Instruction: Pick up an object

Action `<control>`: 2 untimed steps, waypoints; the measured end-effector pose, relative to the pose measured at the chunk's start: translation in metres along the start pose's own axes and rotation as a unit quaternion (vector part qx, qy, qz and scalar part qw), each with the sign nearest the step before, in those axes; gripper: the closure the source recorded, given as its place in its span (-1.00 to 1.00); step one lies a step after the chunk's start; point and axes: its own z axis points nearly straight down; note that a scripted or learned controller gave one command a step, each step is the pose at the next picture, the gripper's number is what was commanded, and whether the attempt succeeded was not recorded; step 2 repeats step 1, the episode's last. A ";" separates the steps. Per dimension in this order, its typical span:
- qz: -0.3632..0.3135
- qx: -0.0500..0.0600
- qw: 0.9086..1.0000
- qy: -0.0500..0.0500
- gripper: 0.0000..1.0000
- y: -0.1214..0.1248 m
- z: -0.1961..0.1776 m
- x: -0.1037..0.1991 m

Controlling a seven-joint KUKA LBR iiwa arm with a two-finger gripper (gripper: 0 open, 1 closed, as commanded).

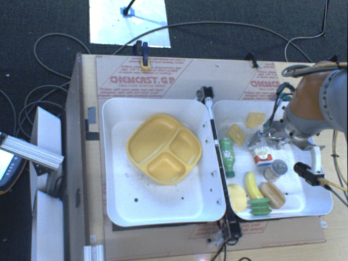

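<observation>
Object: candidates all lie in the right bin [324,203]; nearest to my gripper is a small white carton with a red label [263,156], lying near the bin's middle.
My gripper [261,140]: low over the right bin, just above the carton's upper end. Touching or apart: not resolvable. Whether it is open, closed or gripping: cannot tell from this slant.
My arm [318,99]: enters from the right; orange band above the wrist sits over the bin's upper right corner.
Other right-bin contents, upper part: two pale yellow blocks, one [255,119] near the top wall, the other [236,134] below and left of it.
Right bin, left wall: green bottle with a white label [227,156] lying along the divider.
Right bin, middle: small grey-lidded jar [276,169] just right of and below the carton.
Right bin, lower part: banana [252,185], hot dog bun [272,194] to its right, a round yellow fruit [236,196] to its left, a green ridged piece [260,206] below the banana.
Left bin [114,200]: holds a yellow divided plate [164,148] with three compartments, set roughly central.
Bench [163,75]: both bins rest on a board with red printing.
</observation>
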 end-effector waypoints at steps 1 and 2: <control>-0.001 -0.001 1.000 0.000 1.00 0.001 -0.011 0.000; -0.001 -0.001 1.000 0.000 1.00 0.001 -0.011 0.000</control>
